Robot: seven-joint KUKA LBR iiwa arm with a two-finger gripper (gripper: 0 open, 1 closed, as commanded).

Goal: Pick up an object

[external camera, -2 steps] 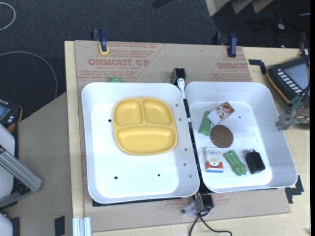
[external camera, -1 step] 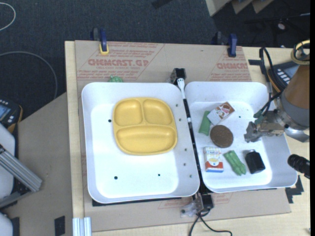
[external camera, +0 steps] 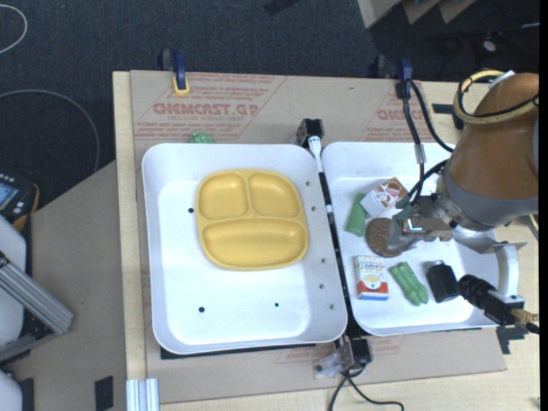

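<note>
**Arm low over the right bin, among the small things**

Two white bins sit side by side. The left bin (external camera: 171,298) carries one thing, a yellow divided plate (external camera: 252,218) lying flat toward its far half. The right bin (external camera: 377,157) carries six small things that I can count: a small white carton with a red and brown print (external camera: 383,197) near the far side, a green piece (external camera: 356,217) just beside it, a round brown disc (external camera: 383,237) in the middle, a white and red box (external camera: 372,278) near the front edge, a second green piece (external camera: 409,282) next to that box, and a black block (external camera: 442,282) further right.

The surface (external camera: 137,255) is pale board with red lettering at its far end, clamped at the far corners. Dark carpet and loose cables lie beyond it.

The gripper (external camera: 411,226) sits low at the brown disc's right edge, seemingly touching it. From here I cannot tell whether its fingers are spread or pressed together, nor whether they grip anything.
</note>
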